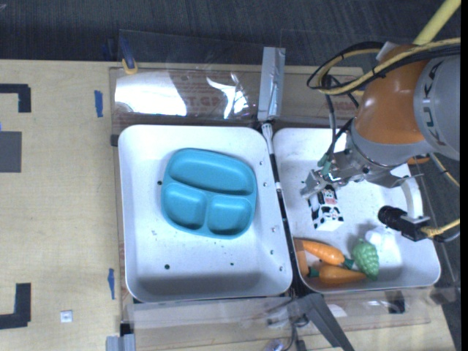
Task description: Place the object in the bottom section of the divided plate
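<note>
Nearest my camera is the front rim of the left bin, and from there I work across. On its white floor lies the blue divided plate: one long section along the far side and two smaller ones along the near side. I read "bottom section" as one of those near two, though which one I cannot settle from here. All three sections look bare.

Past the wall the bins share, in the right bin, the black-and-white cow figure lies on the floor just beneath the hand. I take it to be the task's object, since the hand hangs right over it. It looks like a small moulded toy: light, stiff, probably smooth and a little slick, with thin legs that offer poor purchase. I would close across the body, its broadest part, not on legs or head, and squarely, because a light rigid toy can squirt out of a skewed pinch.

Whether the hand is spread or closed I cannot tell; the wrist and cables crowd it, and I see nothing clearly gripped.

Closer to me in that bin lie two orange carrots, side by side, and to their right a green leafy piece, touching or nearly so. They sit apart from the cow, so they should not foul a pickup. A black cylindrical part juts by the arm on the right.
</note>
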Action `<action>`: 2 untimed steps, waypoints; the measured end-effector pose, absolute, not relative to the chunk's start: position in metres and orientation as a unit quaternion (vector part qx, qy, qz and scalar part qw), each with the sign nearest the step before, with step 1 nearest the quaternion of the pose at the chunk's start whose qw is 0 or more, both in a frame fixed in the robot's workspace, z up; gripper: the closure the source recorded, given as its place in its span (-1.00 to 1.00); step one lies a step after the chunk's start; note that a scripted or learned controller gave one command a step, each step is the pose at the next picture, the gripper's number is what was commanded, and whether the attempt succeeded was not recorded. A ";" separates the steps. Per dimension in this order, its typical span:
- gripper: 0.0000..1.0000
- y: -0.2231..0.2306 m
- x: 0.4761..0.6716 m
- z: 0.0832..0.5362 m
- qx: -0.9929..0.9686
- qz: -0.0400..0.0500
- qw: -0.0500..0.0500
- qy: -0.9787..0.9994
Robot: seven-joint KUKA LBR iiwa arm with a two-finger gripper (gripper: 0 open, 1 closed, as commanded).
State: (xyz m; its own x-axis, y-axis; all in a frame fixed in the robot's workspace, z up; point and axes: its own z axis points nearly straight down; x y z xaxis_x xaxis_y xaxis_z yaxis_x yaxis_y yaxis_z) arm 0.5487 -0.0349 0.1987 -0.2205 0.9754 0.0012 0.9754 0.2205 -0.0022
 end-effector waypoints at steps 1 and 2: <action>1.00 0.063 0.604 0.180 -0.615 0.001 0.002 -0.789; -1.00 0.060 0.604 0.181 -0.616 0.001 0.000 -0.788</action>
